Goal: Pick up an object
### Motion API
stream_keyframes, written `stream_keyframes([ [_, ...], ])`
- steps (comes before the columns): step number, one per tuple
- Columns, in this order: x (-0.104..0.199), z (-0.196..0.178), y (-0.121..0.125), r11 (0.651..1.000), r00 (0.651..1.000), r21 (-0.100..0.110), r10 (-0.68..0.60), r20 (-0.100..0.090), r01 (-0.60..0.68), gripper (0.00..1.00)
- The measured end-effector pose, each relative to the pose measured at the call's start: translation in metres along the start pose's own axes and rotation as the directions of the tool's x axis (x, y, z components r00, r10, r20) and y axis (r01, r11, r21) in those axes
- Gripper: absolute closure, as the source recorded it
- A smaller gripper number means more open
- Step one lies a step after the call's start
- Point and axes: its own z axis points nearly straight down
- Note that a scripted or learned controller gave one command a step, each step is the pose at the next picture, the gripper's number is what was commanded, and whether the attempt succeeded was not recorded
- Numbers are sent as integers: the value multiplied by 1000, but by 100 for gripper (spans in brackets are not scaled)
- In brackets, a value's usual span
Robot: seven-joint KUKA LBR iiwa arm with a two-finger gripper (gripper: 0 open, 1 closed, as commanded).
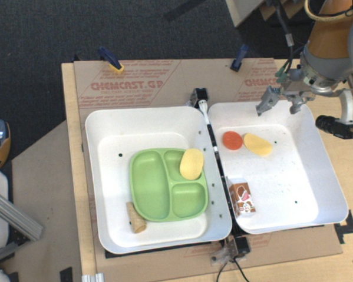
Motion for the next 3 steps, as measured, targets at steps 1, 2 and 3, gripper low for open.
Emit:
stream_keyframes([
  [1,39,106,25,1000,1000,8,-4,-3,4,0],
  [2,36,99,26,1000,1000,0,-1,0,1,0],
  [3,24,140,19,1000,1000,1,2,-1,-2,0],
])
